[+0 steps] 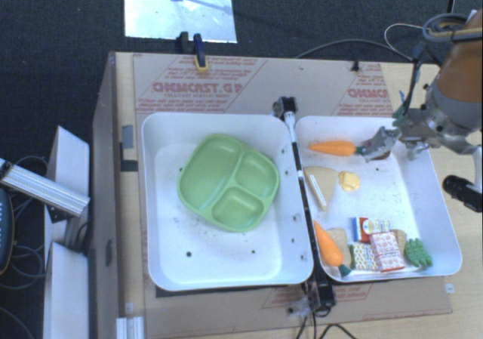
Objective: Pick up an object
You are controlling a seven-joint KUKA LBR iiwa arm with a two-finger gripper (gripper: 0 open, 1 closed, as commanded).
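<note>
Approach step: the pincer [379, 145], grip unreadable, hangs beside the carrot [333, 148] near the right bin's [441, 205] far edge; next, descend onto it.

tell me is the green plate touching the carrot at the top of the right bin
Apart. The camera view shows the green plate in the left bin, the carrot in the right, the bin rims between them.

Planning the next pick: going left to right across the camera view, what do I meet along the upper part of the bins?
Green divided plate in the left bin → the bins' shared divider → orange carrot → gripper at the carrot's right end.
</note>
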